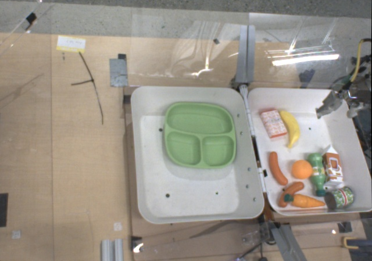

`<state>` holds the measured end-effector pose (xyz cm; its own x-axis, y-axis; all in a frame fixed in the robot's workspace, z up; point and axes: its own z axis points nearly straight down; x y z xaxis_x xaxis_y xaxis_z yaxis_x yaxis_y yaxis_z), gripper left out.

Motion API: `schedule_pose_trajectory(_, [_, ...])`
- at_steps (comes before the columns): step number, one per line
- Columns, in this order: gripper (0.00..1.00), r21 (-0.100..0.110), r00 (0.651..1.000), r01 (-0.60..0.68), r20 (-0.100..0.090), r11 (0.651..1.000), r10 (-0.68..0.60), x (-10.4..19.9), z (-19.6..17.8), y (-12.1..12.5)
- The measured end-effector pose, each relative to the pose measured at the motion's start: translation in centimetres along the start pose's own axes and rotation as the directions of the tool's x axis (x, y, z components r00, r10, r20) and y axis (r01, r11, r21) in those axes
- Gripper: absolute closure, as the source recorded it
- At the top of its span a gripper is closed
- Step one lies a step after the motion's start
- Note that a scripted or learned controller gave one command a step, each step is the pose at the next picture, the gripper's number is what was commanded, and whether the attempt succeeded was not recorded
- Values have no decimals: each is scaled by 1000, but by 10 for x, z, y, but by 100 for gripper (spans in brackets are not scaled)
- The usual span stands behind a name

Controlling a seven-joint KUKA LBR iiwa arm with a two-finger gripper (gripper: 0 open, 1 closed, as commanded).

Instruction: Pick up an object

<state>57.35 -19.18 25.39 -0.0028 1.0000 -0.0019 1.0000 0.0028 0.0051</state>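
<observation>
Starting point: you have nothing picked up yet; every object lies in the right bin (349, 132), and the whole task is left to do.
Candidate objects: you can choose among a banana (290, 127) and a small red-and-white box (273, 123) at upper left of that bin, a sausage (277, 168) below them, and an orange (301, 170) near the middle.
Lower cluster: you will see a carrot (304, 200) along the bottom edge with a second sausage (291, 190) just above it, a green bottle-like toy (317, 168) beside the orange, a carton (333, 167) to its right and a can (340, 197) at lower right.
Gripper: it (330, 103) sits at the right edge of the frame, over the bin's upper right corner, well apart from the objects; I cannot tell whether its fingers are apart or together.
Left bin (145, 196): it holds a green divided plate (200, 135), upper centre, with three compartments.
Writing: print shows on the carton, the box and the can, but you cannot read any of it, as it is too small.
Bench label: a yellow-and-white sticker (71, 43) at upper left carries illegible text.
Judgement: an approach and descent come next; the banana and sausage lie freest.
</observation>
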Motion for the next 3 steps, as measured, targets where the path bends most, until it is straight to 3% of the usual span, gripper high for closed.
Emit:
schedule_pose_trajectory(1, [0, 3, 993, 114, -1, 993, -114, 19, 124, -6])
schedule_pose_trajectory(2, [0, -10, 992, 123, 3, 992, -123, 25, 155, 83])
schedule_pose_trajectory(3, [0, -13, 990, 144, 5, 989, -144, 45, 154, 49])
